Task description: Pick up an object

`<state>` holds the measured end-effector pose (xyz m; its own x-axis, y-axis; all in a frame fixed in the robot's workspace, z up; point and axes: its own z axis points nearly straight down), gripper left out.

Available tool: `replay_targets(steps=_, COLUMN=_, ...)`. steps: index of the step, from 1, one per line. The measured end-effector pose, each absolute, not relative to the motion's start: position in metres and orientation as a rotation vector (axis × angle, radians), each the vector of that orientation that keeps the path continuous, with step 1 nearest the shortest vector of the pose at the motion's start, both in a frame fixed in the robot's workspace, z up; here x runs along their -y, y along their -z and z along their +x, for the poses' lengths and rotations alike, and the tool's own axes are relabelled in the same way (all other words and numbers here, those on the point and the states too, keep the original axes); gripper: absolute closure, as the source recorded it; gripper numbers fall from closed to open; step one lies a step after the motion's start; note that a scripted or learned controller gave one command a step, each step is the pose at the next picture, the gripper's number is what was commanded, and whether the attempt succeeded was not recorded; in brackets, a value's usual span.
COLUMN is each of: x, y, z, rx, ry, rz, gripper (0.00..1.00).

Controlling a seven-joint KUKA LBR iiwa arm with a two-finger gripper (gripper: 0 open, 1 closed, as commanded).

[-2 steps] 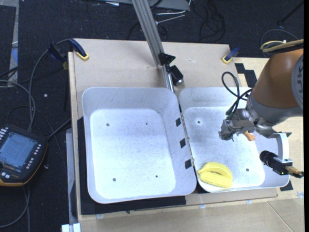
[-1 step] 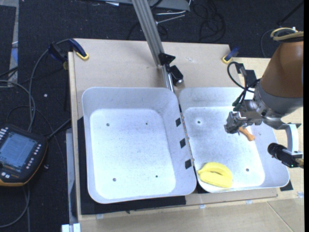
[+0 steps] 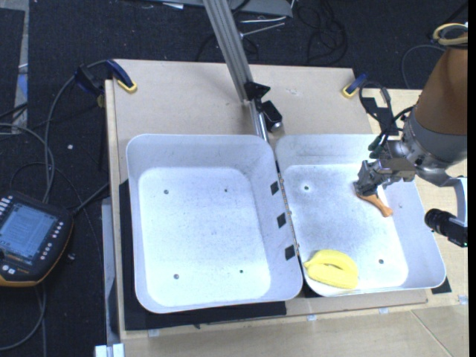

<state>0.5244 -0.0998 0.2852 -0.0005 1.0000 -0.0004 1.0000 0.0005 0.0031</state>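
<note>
Yellow banana-ish thing (image 3: 332,268) at right bin's (image 3: 416,233) front edge, jaws (image 3: 370,185) down on orange piece (image 3: 375,200), grip unclear tbh

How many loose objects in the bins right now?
2, both in the right bin: a yellow object at its near-left corner, and an orange object at the gripper near the right side. The gripper may hide more.
</note>
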Motion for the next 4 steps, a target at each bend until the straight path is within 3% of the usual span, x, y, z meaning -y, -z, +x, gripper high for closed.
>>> replay_targets(steps=3, x=-0.033, y=-0.263, z=0.586, rx=-2.225, ry=0.001, rz=2.219, gripper=1.0)
replay_targets(steps=4, x=-0.081, y=-0.255, z=0.616, rx=-2.227, ry=0.0, rz=2.218, gripper=1.0)
